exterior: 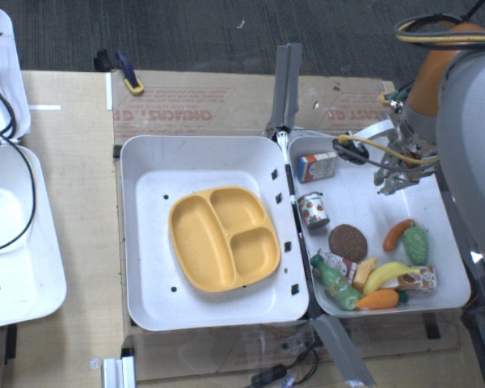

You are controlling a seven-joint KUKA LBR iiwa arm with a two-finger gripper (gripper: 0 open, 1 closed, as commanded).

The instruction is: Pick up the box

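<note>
I see the gripper (pixel 398 178) low over the right bin (pixel 457 241); finger state unclear. The box (pixel 317 166) lies long axis left-right.

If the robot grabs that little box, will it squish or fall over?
The box looks like thin cardboard, so a hard squeeze might dent it. It seems small and probably light. Lying near the right bin's far wall, it may slide rather than tip.

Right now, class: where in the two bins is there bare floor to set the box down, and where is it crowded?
Left bin: bare white strips around the yellow tray, widest along its left wall. Right bin: a bare patch mid-floor between the box, the can and the pincer. Its near edge is crowded with the banana, carrot and bottle.
</note>
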